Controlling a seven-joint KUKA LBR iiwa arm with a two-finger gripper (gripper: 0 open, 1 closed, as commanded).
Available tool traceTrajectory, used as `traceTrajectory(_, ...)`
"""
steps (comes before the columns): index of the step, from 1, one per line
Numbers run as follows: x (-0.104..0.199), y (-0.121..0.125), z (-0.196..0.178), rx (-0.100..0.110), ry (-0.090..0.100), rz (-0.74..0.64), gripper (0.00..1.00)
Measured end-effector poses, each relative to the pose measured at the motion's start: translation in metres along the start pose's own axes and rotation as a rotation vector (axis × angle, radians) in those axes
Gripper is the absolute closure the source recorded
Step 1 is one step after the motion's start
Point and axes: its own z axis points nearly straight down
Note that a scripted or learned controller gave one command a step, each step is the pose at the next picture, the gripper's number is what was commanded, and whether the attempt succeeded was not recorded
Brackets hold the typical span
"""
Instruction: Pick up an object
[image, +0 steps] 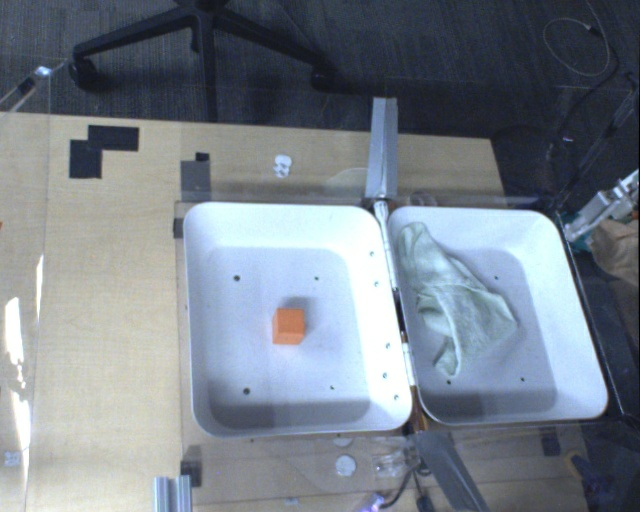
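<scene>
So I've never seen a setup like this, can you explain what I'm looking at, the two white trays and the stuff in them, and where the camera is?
This is one picture from a camera fixed above a wooden workbench, looking down at a slant. Two shallow white plastic bins sit side by side on it. The left bin holds a small orange cube near its middle. The right bin holds a crumpled pale green cloth lying toward its left side. A robot arm works this bench, reaching in from the right, and its job is to pick up an object. At the right edge, a pale metal part pokes in above the right bin's corner; I cannot tell what it is. Nothing is being held over the bins. Above the bench, the black legs of an office chair stand on dark carpet.
</scene>
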Motion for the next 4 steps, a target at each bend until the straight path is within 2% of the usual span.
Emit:
traceTrajectory(1, 0.029, 0.029, -0.013, 0.001, 0.001, 0.265, 0.00)
traceTrajectory(2, 0.030, 0.067, 0.117, 0.003, 0.003, 0.119, 0.00)
traceTrajectory(3, 0.068, 0.094, 0.227, 0.002, 0.003, 0.012, 0.00)
traceTrajectory(4, 0.084, 0.075, 0.265, -0.008, 0.000, 0.109, 0.00)
